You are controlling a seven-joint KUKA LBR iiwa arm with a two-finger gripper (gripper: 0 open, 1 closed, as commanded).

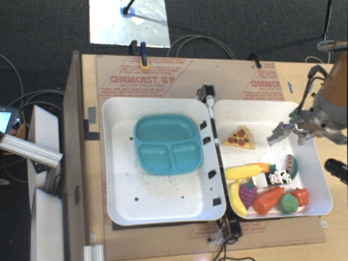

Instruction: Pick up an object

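My gripper (288, 136) hangs over the upper right part of the right bin (322, 185), open, with nothing between its fingers. A pizza slice (240, 138) lies to its left on the bin floor. Below the gripper lie a watermelon slice (292, 166) and a small black-and-white toy (278, 176). A banana (246, 171), purple grapes (248, 193), an orange carrot (267, 199) and a green fruit (289, 203) crowd the bin's front edge.
The left bin (119, 162) holds a teal divided plate (167, 144). A black-clipped divider (211, 145) runs between the bins. Cables lie behind the bench, and metal hardware stands at the far left.
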